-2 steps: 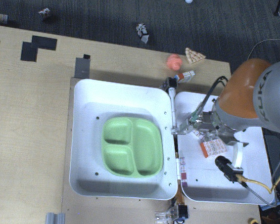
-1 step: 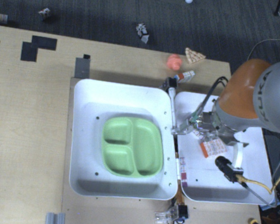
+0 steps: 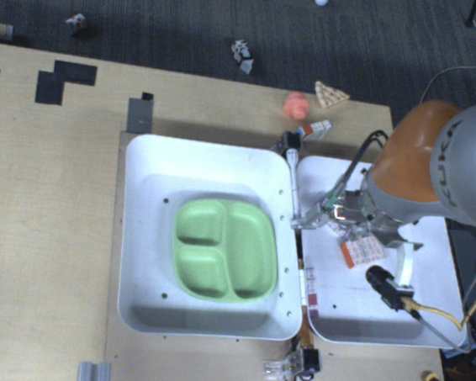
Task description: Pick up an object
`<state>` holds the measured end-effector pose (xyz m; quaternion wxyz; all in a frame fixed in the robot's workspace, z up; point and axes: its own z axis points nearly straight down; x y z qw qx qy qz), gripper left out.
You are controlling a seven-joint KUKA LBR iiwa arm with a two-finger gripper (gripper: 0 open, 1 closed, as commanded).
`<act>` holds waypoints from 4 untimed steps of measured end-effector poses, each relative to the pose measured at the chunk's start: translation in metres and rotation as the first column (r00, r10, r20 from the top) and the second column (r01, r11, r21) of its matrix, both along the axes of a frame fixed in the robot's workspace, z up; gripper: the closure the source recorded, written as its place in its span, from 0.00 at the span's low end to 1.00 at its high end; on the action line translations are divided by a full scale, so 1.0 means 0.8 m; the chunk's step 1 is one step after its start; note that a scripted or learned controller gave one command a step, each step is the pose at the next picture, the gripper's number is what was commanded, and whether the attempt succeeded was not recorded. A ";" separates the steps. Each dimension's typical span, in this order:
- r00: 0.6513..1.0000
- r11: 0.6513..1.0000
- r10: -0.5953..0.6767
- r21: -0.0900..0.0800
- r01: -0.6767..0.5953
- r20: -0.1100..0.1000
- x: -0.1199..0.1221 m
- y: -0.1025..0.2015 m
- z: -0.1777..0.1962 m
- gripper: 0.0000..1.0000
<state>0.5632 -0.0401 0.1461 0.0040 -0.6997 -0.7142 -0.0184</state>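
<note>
2 bins, 1 green tray, 1 packet

**Much lost under the arm**

The grey arm runs off the edge at 3 o'clock and covers the right bin's corner at its 1 o'clock. The gripper is a blur of metal and wire under the wrist, and an orange-and-white object pokes half out from beneath. On the carpet toward 11 o'clock, a speckled scrap and a grey bit are too small to name.

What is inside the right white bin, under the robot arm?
In the right bin, an orange and white packet and a small white piece are visible. The arm covers its far part.
</note>
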 end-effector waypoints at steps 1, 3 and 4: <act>1.000 1.000 0.001 0.000 -0.001 0.003 -0.002 -0.001 -0.001 0.00; 1.000 1.000 0.000 -0.001 0.000 0.003 -0.002 -0.001 -0.001 0.00; 1.000 1.000 0.000 -0.001 0.000 0.003 -0.002 -0.002 -0.001 0.00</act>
